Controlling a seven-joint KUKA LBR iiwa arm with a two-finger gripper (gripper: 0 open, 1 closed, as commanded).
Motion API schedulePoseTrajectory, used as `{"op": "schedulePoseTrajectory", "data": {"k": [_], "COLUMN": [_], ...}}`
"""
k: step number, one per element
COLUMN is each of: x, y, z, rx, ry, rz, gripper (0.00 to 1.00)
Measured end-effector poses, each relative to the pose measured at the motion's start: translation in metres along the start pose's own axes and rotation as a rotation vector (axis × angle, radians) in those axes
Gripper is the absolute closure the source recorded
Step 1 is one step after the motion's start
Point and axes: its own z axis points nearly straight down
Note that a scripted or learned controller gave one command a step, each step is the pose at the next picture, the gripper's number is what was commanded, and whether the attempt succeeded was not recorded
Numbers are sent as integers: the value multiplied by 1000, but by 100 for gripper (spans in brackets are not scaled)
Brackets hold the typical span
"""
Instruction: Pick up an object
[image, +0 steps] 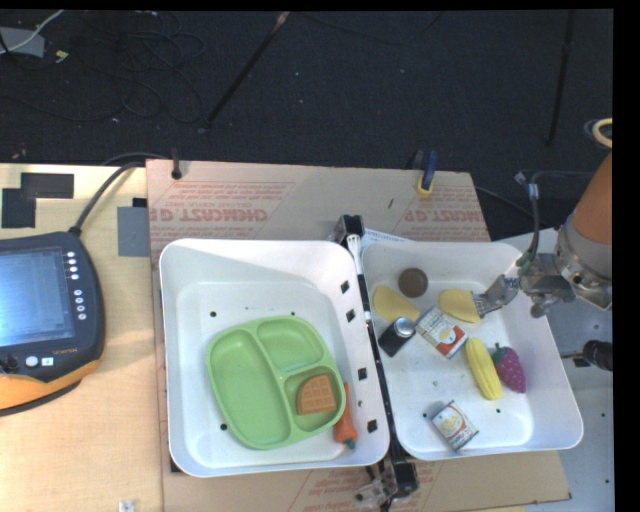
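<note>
Objects fill the right bin (560, 425): brown disc (413, 282), yellow pieces, two cans, corn cob (484, 369), purple grapes (511, 369). One yellow piece (459, 304) lies just left of the gripper (492, 299); finger state: cannot tell.

The grey arm with its orange band (600, 205) reached in from the right edge, its wrist angled down and leftward, and the two-finger gripper (492, 298) hung low at the end of it, its metal fingers pointed left, too small to judge their gap.
</note>
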Motion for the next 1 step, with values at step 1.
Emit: {"op": "schedulePoseTrajectory", "data": {"k": [1], "x": [-3], "y": [-38], "z": [123], "rx": [11], "ry": [4], "rz": [0], "gripper": [0]}}
